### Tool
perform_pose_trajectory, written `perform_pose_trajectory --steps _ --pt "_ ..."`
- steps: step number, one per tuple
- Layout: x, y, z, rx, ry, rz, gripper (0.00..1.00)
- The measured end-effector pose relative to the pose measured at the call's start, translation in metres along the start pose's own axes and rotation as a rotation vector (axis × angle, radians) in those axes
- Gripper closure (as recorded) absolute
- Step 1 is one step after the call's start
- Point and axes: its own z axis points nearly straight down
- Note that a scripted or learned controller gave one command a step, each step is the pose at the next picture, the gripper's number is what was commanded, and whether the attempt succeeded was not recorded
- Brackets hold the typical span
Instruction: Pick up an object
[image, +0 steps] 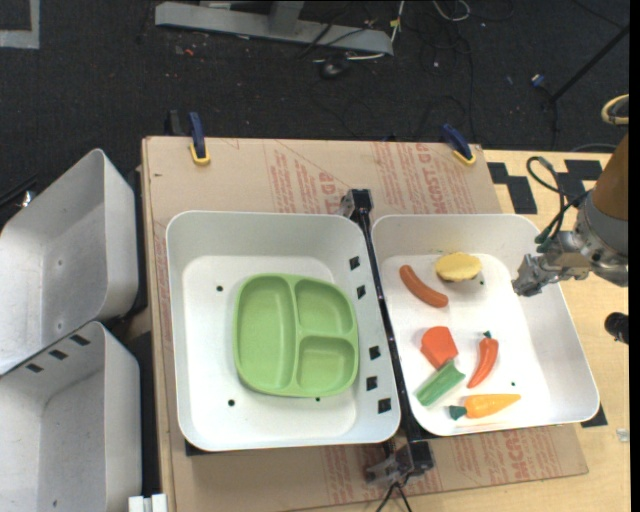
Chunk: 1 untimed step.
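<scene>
The tool (527, 277) hangs over the right-hand rim of the right bin (560, 330), reaching in from the arm (612, 215) at the view's right; how it is set cannot be told from this slant, and nothing shows in its hold. Nearest to it, just to its left, lies a yellow bun-like piece (458, 266), touching or nearly touching the end of a red sausage (423, 285) that runs further left. Below the tool and to its left sits a red chili pepper (484, 359), with an orange-red block (438, 346) beside that and a green vegetable piece (440, 383) under the block. An orange carrot (486, 405) lies lowest, near the bin's front edge and well apart from the tool. Far to the tool's left, across the divider between the bins, the left bin (195, 330) carries a green compartment plate (296, 335). Both bins rest on the brown counter (270, 175).
</scene>
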Motion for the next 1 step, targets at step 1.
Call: perform_pose_trajectory --steps 1 --pt "-0.0004 0.0011 -0.0243 0.001 0.001 -0.003 1.00"
